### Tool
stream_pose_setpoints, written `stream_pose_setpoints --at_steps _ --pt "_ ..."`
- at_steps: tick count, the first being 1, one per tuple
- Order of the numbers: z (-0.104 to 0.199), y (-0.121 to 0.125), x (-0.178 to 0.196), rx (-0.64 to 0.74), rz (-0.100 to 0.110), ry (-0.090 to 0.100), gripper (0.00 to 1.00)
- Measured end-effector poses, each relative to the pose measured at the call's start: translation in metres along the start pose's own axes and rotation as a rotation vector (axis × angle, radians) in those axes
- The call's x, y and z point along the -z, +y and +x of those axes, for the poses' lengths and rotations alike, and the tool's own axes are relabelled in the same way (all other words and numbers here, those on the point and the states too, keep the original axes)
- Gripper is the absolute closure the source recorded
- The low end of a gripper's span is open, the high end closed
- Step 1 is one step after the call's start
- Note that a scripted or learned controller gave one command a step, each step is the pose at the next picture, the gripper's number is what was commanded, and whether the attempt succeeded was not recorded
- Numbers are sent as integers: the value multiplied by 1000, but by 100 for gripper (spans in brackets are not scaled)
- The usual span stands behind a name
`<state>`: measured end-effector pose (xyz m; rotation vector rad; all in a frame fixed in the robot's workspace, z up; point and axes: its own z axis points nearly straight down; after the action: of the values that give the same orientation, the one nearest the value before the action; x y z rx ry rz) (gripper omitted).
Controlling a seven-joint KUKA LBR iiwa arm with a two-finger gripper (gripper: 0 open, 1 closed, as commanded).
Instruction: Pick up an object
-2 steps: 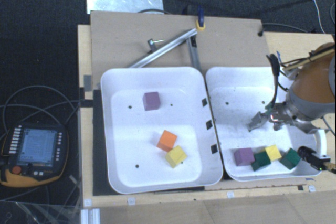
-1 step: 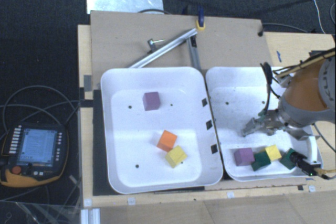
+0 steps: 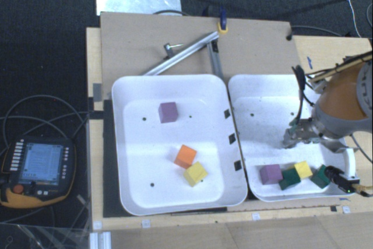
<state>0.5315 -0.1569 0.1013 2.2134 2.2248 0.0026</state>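
Both white bins, the left bin [image 3: 125,125] and the right bin [image 3: 256,96], look like smooth, faintly glossy plastic. The counter [image 3: 250,38] is matt, pale brown board, like cardboard or wood. A metal rod [image 3: 180,55] gleams silver, and the floor [image 3: 46,20] is dark, rough carpet.

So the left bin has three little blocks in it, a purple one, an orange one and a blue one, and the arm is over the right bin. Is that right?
Not quite: there is no blue block. The camera view shows the left bin holding a purple block, an orange block and a yellow block that touches the orange one. The rest stands: the arm's gripper is over the right bin.
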Motion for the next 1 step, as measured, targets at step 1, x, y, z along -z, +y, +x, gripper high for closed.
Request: stream_pose_setpoints --at_steps 1 --pt "-3 5 64 -1 -5 -1 100"
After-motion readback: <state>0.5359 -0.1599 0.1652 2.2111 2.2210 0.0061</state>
